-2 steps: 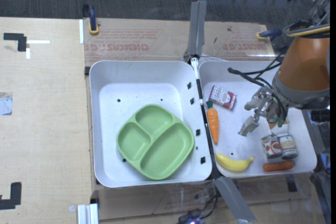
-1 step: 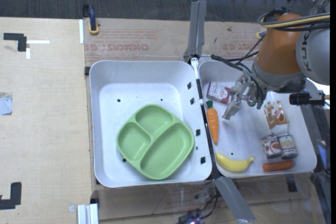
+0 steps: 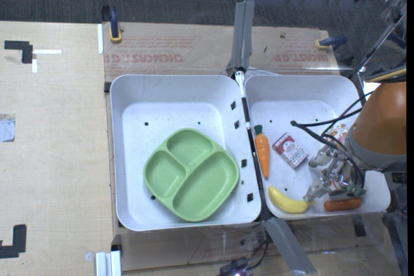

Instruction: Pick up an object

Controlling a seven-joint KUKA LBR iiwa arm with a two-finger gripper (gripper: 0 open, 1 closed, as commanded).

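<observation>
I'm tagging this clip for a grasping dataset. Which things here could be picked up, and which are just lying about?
Candidates, right bin: carrot, banana, small red-and-white box, red sausage-like item, near the gripper.

Just lying about: green divided plate in left bin.

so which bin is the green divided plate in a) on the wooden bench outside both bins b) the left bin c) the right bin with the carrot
b: the green divided plate lies flat in the left bin, while the carrot, banana and small carton sit in the right bin, where the gripper is.
</observation>
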